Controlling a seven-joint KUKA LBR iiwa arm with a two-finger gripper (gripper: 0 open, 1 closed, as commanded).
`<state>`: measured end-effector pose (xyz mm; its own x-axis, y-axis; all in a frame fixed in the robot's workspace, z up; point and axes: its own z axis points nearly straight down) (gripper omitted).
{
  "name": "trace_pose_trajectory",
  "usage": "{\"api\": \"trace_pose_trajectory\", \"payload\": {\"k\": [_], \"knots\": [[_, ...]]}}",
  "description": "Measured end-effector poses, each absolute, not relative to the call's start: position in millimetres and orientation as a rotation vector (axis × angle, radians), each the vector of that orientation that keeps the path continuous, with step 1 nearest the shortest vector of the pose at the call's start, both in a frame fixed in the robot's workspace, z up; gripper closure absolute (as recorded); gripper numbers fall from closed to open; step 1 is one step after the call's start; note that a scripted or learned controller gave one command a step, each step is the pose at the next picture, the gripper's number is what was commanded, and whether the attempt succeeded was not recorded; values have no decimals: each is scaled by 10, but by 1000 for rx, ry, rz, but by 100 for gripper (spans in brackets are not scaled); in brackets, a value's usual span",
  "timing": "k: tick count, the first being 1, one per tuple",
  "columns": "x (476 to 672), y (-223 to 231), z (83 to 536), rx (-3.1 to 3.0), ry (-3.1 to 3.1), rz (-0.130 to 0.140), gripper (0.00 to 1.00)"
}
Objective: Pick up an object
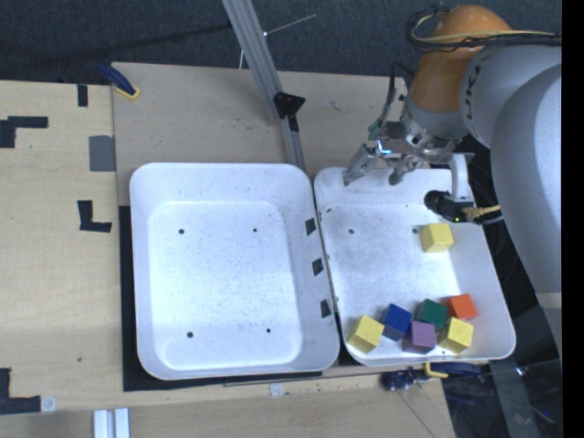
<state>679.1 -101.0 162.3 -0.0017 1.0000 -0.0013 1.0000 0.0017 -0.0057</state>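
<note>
- The arm (484, 71), grey with an orange band, comes in from the right, and its hand (374, 175) hangs over the far rim of the right bin (383, 245).
- The hand is spread, two fingers (354, 173) apart with bare space between them, and there is nothing in its grasp.
- One yellow cube (436, 236) sits alone inside the right bin, near its right wall, well apart from the hand.
- Along the near edge of the right bin lies a cluster of blocks, packed close together.
- In that cluster a second yellow block (367, 333) is farthest toward the divide between the bins, with a blue block (397, 320) just beside it.
- A purple block (422, 335) sits next to the blue one, and a green block (432, 313) is right behind it.
- An orange block (463, 307) sits at the right end of the cluster, and a third yellow block (457, 335) lies just in front of it, near the bin's corner.
- The left bin (219, 272) lies side by side with the right bin, their rims meeting in the middle.
- Both bins rest on the desk (55, 272), which carries dark tape marks away to the left of the left bin.
- A slanted metal rail (258, 48) runs down toward the far end of the seam between the bins.
</note>
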Motion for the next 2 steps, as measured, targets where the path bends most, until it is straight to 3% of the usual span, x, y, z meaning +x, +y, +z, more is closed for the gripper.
{"api": "trace_pose_trajectory", "payload": {"k": [1, 2], "knots": [[6732, -1034, 985, -2215, -2218, 12, 0], [6747, -1025, 1120, -2216, -2222, 6, 100]]}}
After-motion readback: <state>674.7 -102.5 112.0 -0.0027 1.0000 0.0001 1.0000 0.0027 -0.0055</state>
